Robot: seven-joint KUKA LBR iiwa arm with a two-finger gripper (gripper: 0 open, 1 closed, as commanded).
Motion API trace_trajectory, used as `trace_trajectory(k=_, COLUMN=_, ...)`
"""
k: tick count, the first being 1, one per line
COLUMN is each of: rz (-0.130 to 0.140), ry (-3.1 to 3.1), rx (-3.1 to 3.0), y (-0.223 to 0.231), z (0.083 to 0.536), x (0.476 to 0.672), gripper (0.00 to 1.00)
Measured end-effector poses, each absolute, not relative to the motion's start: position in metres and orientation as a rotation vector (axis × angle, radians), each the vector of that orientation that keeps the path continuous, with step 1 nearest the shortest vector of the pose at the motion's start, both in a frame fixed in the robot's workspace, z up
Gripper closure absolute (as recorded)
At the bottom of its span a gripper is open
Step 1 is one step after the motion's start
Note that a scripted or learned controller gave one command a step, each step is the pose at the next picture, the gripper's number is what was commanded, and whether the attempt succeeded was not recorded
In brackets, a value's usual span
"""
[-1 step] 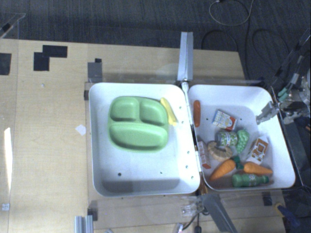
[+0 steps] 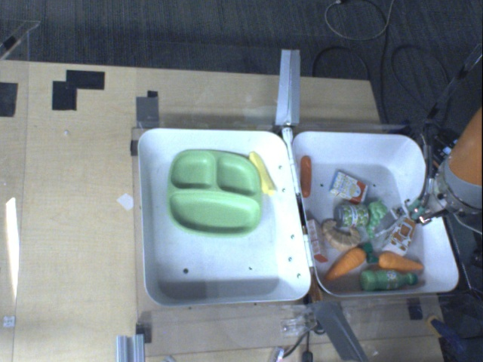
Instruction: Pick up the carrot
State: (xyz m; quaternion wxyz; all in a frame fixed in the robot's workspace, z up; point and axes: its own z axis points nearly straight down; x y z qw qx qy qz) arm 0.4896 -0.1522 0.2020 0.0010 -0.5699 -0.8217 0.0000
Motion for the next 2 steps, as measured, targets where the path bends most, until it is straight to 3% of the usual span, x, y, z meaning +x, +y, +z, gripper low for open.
trace_trajectory(k=1, rz=0.000, ry=-2.660, rx=-1.666, y=-0.147, z=0.147, x=0.487, gripper=0.00)
trace_trajectory(k=2, rz=-0.018, ry=-2.175, rx=-2.284, y=-0.120, z=0.089, x=0.493, gripper=0.00)
